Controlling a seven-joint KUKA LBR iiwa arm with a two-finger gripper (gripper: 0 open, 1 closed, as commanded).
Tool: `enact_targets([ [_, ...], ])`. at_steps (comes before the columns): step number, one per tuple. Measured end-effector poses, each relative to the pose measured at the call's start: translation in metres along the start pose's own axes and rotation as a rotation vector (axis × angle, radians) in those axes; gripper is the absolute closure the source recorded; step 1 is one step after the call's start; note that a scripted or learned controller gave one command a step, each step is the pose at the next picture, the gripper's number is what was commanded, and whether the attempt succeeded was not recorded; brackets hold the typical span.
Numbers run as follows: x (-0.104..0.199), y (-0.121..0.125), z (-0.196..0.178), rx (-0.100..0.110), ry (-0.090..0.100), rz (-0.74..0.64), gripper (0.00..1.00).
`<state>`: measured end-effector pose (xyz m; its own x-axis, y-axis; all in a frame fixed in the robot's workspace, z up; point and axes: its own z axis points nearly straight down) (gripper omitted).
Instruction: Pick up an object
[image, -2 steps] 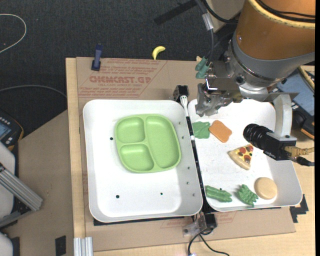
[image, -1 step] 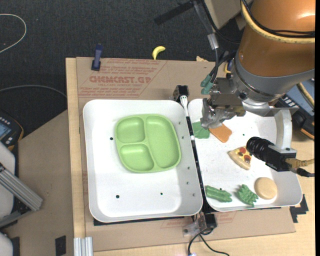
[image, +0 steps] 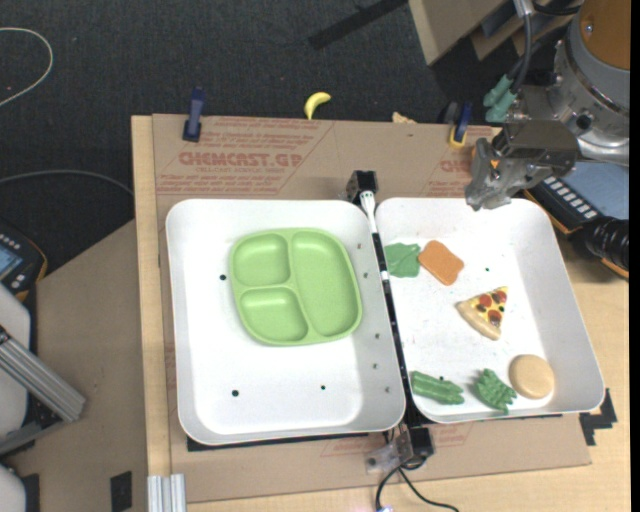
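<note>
Pizza slice (image: 487, 312), a small toy wedge with red and green toppings, is lying near the middle of the right bin (image: 570, 300), and I am taking it as the likeliest thing to pick, though the task is naming no particular object; it is looking like light, stiff moulded plastic, probably smooth and a little slippery, not fragile; a grasp across its two straight sides, near the wider crust end, is seeming the safest hold. Around it are sitting other toy foods: an orange piece (image: 441, 262) just beside a green leafy piece (image: 402, 259), two green vegetable pieces (image: 437, 387) (image: 494, 389) along the near edge, and a tan round bun (image: 532, 377) close to the second; all are appearing equally light.

The gripper (image: 484, 188) is hanging over the far edge of the right bin, well apart from the slice, holding nothing; whether its fingers are spread or closed I cannot tell. A green divided plate (image: 296, 287) is resting in the left bin (image: 190, 330).

The cardboard (image: 160, 200) under the bins is bearing red print reading roughly "CHEMCAST", the rest being too faint to read.
</note>
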<state>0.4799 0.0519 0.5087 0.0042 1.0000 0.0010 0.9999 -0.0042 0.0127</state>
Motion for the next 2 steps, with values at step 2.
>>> enact_targets([
  [2, -0.056, -0.004, 0.193, 0.021, -0.003, 0.002, 1.0],
])
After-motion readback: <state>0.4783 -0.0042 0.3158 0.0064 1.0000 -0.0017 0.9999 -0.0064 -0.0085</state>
